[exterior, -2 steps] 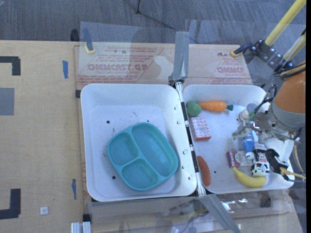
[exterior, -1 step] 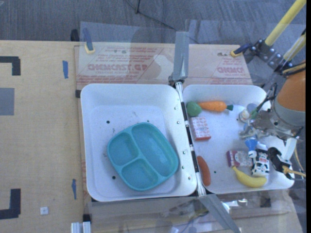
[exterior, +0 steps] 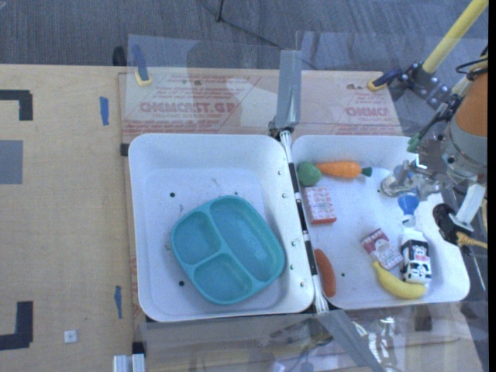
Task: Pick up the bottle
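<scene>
Hovering at frame right, the hand (exterior: 401, 181) sits above the cow-patterned bottle (exterior: 415, 256); finger state: cannot tell. Approach step; next, descend over its blue cap.

Two bins sit side by side on the bench. The left bin (exterior: 147, 161) holds a divided tray (exterior: 227, 248). In the right bin (exterior: 349, 285), a carrot (exterior: 338, 169) lies at the back, a small box (exterior: 319, 205) near the left wall, a sausage (exterior: 325, 272) in front of it, and a banana (exterior: 397, 282) at front right, beside a bottle (exterior: 415, 258).
</scene>
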`<action>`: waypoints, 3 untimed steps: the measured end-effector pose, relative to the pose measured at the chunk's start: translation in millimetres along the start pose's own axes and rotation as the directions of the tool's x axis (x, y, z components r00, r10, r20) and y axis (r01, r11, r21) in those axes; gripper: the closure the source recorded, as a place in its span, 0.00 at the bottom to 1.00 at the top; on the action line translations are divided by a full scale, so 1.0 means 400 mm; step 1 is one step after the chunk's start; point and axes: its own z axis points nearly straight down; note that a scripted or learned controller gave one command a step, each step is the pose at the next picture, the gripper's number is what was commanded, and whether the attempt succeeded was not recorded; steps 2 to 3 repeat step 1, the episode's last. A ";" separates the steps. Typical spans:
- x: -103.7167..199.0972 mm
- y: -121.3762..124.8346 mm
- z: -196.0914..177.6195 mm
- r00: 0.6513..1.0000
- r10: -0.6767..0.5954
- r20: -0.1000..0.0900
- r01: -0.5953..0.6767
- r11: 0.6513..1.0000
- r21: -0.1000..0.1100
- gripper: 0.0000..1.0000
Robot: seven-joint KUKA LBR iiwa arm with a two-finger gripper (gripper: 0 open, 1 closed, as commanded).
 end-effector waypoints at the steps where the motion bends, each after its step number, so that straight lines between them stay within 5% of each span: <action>1: 0.062 0.098 0.060 0.944 -0.329 0.001 0.329 0.944 -0.003 1.00; 3: 0.062 0.098 0.060 0.944 -0.329 0.001 0.329 0.944 -0.003 1.00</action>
